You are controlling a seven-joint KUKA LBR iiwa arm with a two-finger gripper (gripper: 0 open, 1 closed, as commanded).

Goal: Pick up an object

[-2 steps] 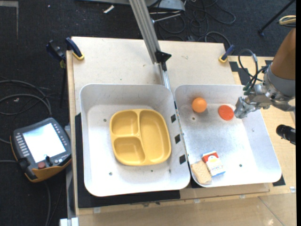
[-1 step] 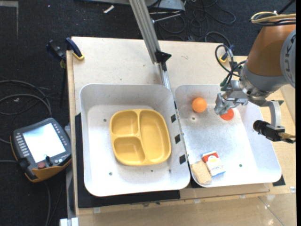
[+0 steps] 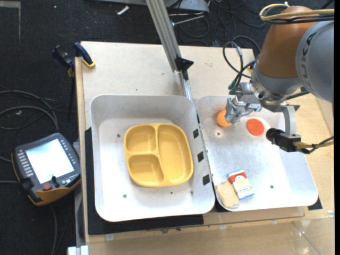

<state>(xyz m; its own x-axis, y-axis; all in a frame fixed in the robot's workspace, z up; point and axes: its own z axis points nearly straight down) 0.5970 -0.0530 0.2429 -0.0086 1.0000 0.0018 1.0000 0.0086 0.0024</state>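
My gripper (image 3: 232, 116) hangs over the far left part of the right bin (image 3: 276, 195). Right beneath its tips lies a small orange ball (image 3: 223, 119), partly covered by the fingers. A flat orange-red disc (image 3: 255, 127) lies just to the right of the gripper on the bin floor. At the bin's near edge sit a small red, white and blue box (image 3: 241, 184) and a tan bread-like piece (image 3: 227, 194) beside it.
The left bin (image 3: 106, 116) holds a yellow divided plate (image 3: 158, 154). A slanted metal pole (image 3: 167, 33) runs down to the wall between the bins. A black camera unit (image 3: 281, 138) sticks out from the wrist over the right bin.
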